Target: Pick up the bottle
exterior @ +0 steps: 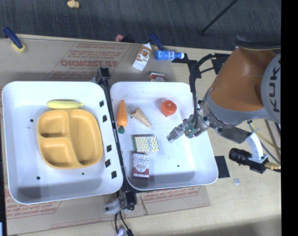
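Both bins: smooth white plastic, slight sheen; left bin [14, 146], right bin [203, 168]. Divided yellow tray [70, 136]: matt plastic. Blue bottle [167, 55] at 12 o'clock beyond the right bin: glossy plastic. Cardboard sheet [90, 58] under the bins: matt, printed. Gripper [181, 132]: dull grey metal.

Bottle [167, 55]: 1 small blue item with a lighter cap end, lying on its side on the bench behind the right bin, outside both bins.
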